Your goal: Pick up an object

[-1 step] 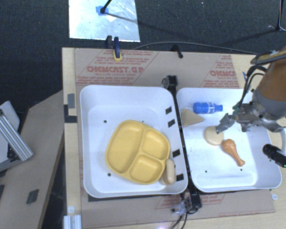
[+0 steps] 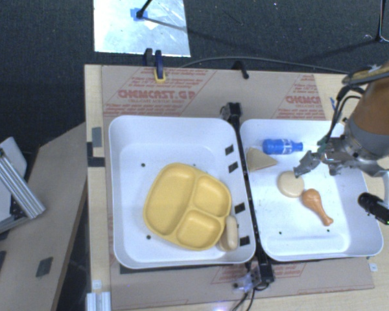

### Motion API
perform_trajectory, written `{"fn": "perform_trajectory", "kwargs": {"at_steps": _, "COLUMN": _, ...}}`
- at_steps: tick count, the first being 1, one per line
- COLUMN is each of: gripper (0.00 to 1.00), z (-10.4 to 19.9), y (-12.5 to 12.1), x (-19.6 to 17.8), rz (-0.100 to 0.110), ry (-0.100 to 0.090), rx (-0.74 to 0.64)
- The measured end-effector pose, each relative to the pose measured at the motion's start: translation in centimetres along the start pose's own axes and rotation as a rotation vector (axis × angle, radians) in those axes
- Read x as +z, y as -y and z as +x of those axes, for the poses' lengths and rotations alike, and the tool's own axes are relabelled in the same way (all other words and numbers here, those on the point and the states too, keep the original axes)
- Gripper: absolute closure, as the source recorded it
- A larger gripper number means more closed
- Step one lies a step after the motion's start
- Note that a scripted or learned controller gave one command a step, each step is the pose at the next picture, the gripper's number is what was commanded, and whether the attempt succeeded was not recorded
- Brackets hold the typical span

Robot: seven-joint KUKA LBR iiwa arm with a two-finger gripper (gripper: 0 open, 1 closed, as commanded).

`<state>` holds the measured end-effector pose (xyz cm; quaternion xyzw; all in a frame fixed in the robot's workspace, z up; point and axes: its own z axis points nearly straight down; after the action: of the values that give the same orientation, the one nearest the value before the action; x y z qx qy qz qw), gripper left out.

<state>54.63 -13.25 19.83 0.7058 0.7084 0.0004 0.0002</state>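
The right bin (image 2: 350,245) holds a blue bottle (image 2: 282,146) lying on its side near the back, a tan wedge (image 2: 259,159) by the left wall, a cream round piece (image 2: 290,184) and an orange-brown drumstick (image 2: 316,205). My gripper (image 2: 309,162) hangs low over this bin. It is just right of the bottle and above the cream round piece, apart from both. Nothing is seen held in it.
The left bin (image 2: 129,141) holds a yellow compartment tray (image 2: 187,206) and a beige oval piece (image 2: 229,232) at its front right corner. A black divider (image 2: 241,173) runs between the bins. The arm's orange band (image 2: 379,105) fills the right side.
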Motion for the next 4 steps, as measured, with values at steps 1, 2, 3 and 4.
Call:
{"fn": "perform_trajectory", "kwargs": {"at_steps": 1, "gripper": 0.00, "z": 0.5, "y": 0.4, "x": 6.1, "rz": 0.006, "ry": -0.002, "rx": 0.002}}
{"fn": "perform_trajectory", "kwargs": {"at_steps": 2, "gripper": 0.00, "z": 0.5, "y": 0.5, "x": 11.4, "rz": 0.005, "ry": -0.001, "rx": 0.002}}
{"fn": "perform_trajectory", "kwargs": {"at_steps": 3, "gripper": 1.00, "z": 0.4, "y": 0.3, "x": 10.0, "rz": -0.001, "ry": 0.001, "rx": 0.002}}
{"fn": "perform_trajectory", "kwargs": {"at_steps": 4, "gripper": 1.00, "z": 0.7, "y": -0.8, "x": 4.5, "rz": -0.006, "ry": 0.002, "rx": -0.001}}
